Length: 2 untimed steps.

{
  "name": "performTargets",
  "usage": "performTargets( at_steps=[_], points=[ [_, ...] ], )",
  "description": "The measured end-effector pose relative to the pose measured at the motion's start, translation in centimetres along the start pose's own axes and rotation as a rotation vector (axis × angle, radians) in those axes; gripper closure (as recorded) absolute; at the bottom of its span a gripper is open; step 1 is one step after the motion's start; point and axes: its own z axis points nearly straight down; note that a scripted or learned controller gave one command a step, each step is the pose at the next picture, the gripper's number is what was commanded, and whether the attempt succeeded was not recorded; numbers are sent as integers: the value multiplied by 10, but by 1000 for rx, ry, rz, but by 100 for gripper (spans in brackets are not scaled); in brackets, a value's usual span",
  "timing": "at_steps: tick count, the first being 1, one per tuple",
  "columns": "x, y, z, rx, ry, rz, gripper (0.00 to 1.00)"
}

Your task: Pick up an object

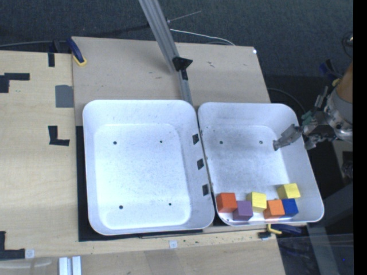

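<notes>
Several small blocks lie along the near edge of the right bin point(246, 153): an orange block point(227, 201), a purple block point(245, 209), a yellow block point(259, 200), a second orange block point(275, 208), a blue block point(289, 207) and another yellow block point(291, 191). My gripper point(293, 143) hangs over the right rim of that bin, well behind the blocks. It is open, and nothing sits between its fingers. One grey finger point(285, 137) slants toward the bin's middle.
The left bin point(137, 165) sits beside the right one, joined by dark clips point(199, 164). A slanted metal rail point(163, 33) crosses the bench behind the bins. Cables hang at the arm's wrist on the right.
</notes>
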Motion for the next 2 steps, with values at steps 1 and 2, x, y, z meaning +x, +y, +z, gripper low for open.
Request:
performTargets(
  at_steps=[1,2],
  points=[
    [19,35,-79,-10,-3,-4,0],
    [-8,-6,-65,1,-2,4,0]
  ],
)
